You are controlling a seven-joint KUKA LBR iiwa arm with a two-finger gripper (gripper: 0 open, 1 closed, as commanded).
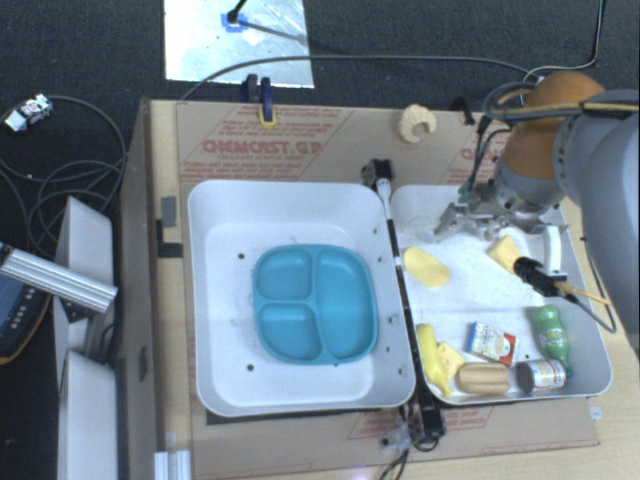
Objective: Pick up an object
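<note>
Yellow block (503, 251): lies in the right bin (465, 293), near my hand (468, 218) | hand: low at the bin's far end, I cannot tell if it is spread or pressed together | risk: I may grab nothing or push the block away, because it sits off to one side of me.

Flat, cool light from overhead, bluish all over. The white bins (300, 203) glow nearly washed out; the shiny sheet (235, 28) on the floor throws glare. Shadows are faint. The arm (600, 158) and gripper (470, 216) look soft, slightly blurred.
</note>
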